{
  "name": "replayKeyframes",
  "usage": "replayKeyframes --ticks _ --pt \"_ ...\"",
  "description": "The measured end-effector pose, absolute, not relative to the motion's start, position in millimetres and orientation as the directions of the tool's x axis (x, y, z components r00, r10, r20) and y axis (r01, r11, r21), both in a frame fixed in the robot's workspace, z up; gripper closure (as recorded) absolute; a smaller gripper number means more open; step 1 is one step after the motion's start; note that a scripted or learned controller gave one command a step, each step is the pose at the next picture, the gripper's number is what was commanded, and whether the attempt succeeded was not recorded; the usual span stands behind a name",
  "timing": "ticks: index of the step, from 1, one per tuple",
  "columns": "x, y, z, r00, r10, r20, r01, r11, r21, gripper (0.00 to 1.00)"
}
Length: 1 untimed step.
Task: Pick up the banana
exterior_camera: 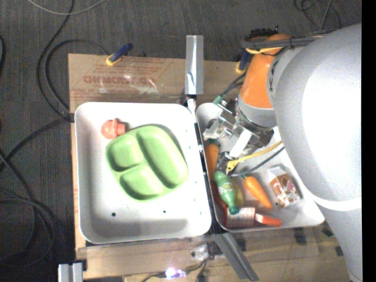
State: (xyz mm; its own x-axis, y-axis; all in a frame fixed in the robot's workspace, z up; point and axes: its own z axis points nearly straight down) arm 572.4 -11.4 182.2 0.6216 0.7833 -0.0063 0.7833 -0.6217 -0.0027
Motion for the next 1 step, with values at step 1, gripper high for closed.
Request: replayKeyframes --ticks 1 --pt "536.0 -16.6 181.9 0.795 0.607 -0.007 0.607 -0.795 -0.004 0.00"
